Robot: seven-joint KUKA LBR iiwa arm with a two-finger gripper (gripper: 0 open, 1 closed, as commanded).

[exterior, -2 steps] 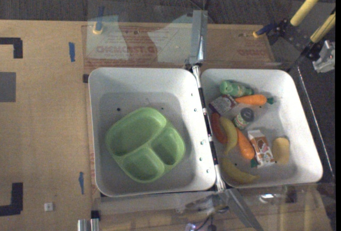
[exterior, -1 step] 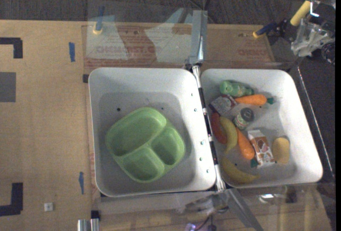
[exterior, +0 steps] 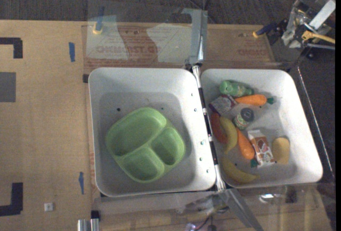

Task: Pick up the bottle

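So, left bin [exterior: 101,97] has the green divided plate [exterior: 145,143] lying flat. Right bin [exterior: 303,118] is cluttered: green bottle [exterior: 235,88] on its side near the back-left corner, carrots [exterior: 254,100], bananas [exterior: 230,133], small cartons [exterior: 262,149], a round lid-like item [exterior: 245,116]. Gripper [exterior: 314,17] sits top right, well clear of both bins; can't tell its state.

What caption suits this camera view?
Green tray in left bin; bottle among toy food in right bin.
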